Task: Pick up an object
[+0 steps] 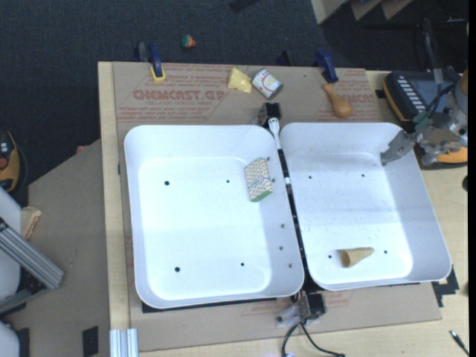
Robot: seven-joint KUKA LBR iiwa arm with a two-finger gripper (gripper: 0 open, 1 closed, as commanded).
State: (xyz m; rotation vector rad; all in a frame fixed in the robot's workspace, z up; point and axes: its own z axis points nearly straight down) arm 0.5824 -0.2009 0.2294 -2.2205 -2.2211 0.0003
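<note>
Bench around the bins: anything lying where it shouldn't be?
Yes. A yellow wedge, a small can and a wooden piece lie on the brown board behind the bins, beyond their rims. A small ball sits on the carpet.

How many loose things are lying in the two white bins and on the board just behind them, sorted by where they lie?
In the left bin: 1, a patterned block.
In the right bin: 1, a tan cone.
On the board behind: 3, a yellow wedge, a small white box, a tan pear-shaped piece.
Total: 5.

Patterned packet (258,179) in left bin (149,222); cone (356,256) in right bin (416,222).
</note>
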